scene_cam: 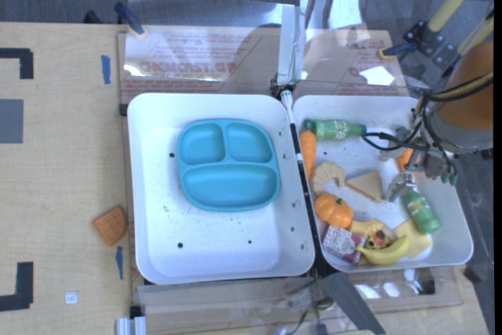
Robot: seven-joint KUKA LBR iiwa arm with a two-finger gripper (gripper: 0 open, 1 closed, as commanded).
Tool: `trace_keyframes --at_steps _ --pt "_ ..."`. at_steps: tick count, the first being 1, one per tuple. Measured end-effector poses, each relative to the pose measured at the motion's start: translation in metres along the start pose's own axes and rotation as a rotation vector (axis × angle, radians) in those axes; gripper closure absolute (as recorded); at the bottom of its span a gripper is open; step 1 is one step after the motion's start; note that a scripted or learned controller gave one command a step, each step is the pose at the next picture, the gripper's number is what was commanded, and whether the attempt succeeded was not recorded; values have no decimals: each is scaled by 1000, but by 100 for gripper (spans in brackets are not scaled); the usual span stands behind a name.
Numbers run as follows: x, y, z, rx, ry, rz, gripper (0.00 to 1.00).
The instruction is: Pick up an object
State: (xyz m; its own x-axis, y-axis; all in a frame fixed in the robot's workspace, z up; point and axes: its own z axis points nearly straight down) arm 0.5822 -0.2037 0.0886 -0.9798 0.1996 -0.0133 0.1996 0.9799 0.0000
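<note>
Reaching down into the right bin (463,247), the gripper (406,183) hung low near that bin's right edge, and I could not tell how its tips stood, because wires and dark parts hid them. Nothing showed between them, so I would not say it held anything.

The things to pick all lay in the right bin, packed close. A green bottle (420,213) sat just under the gripper, tilted toward the right wall. I thought the tips could knock it away, or slide off its round side. A tan wedge (367,186) lay just beside the gripper too, so it might get bumped or grabbed along with the bottle. The pile in the front corner was so tight that one pull could drag two things.

I counted two bins. The left bin (149,247) carried one blue tray (227,165). In the right bin I counted two green bottles, the other one (336,129) near the back edge, one carrot (307,153), one round cracker (328,175), one little pumpkin (335,209), one banana (390,250) and one red packet (340,242). One brown waffle (110,224) lay out on the bench, left of the bins.
</note>
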Motion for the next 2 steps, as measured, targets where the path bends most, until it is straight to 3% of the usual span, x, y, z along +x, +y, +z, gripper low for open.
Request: trace_keyframes --at_steps 1,2 --pt "16 -24 0 0 4 -32 0" --pt "-25 -15 1 0 1 -103 0"
